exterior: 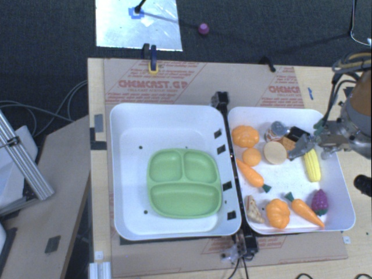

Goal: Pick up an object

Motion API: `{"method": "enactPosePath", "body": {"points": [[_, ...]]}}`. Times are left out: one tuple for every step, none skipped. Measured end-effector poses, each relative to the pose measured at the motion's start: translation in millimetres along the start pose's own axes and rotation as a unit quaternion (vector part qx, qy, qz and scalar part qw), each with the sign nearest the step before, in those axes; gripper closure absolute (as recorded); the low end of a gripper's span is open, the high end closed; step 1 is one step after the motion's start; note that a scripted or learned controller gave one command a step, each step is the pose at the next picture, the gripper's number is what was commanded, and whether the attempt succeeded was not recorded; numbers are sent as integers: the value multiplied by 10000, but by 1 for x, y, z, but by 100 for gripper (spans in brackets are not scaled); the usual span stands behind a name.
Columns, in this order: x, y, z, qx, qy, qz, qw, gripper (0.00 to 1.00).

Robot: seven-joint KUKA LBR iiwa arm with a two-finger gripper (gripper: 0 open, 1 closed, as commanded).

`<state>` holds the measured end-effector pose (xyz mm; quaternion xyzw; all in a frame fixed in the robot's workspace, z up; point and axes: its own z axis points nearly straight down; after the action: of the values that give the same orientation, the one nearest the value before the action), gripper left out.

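Note:
The right bin (337,173) holds several toy foods. Among them are an orange (245,136), a small orange ball (251,156), a carrot (251,175), a beige round piece (275,153), a grey can (277,129), a yellow corn cob (313,166), purple grapes (319,200), a second carrot (306,212), an orange pepper (278,213) and a bread wedge (253,208). My gripper (307,139) reaches in from the right. It hangs over the bin's upper right part, just above the corn and beside the beige piece. It is open, with nothing held between its fingers.
The left bin (125,156) carries a green divided plate (185,182). A black clamp (221,99) sits at the far end of the rim shared by the two bins. Both bins rest on a cardboard sheet (168,83).

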<state>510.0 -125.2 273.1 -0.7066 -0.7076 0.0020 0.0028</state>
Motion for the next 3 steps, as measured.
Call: {"method": "enactPosePath", "body": {"points": [[0,1,-3,-25,-4,-9,10000,0],[-4,10,46,-19,-3,-1,10000,0],[-6,2,106,-6,1,3,10000,0]]}}
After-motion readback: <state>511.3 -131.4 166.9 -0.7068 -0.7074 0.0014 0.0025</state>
